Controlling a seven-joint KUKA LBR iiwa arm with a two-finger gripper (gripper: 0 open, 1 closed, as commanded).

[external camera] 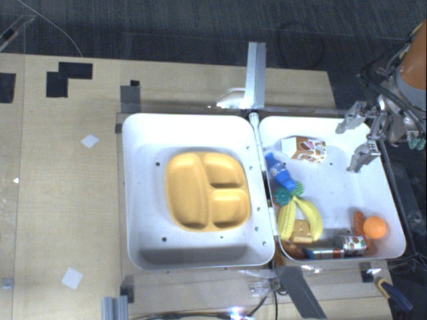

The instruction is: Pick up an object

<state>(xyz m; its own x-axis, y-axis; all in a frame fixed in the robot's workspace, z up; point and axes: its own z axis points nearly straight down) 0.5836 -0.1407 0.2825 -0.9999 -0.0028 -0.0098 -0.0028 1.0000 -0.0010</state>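
Note:
My gripper (357, 139) hangs over the far right part of the right bin (333, 185), fingers spread open with nothing between them. A small white and brown packet (303, 149) lies to its left near the bin's far wall. A blue bottle (277, 169) lies along the left wall, with a teal toy (287, 193) and a yellow banana (308, 213) below it. An orange ball (375, 227) sits in the near right corner, and a dark can (337, 247) lies along the near wall.
The left bin (143, 199) holds a yellow divided tray (207, 191). A metal post (256, 72) stands behind the divider between the bins. The wooden bench (60, 199) stretches out to the left with black markers at its far edge.

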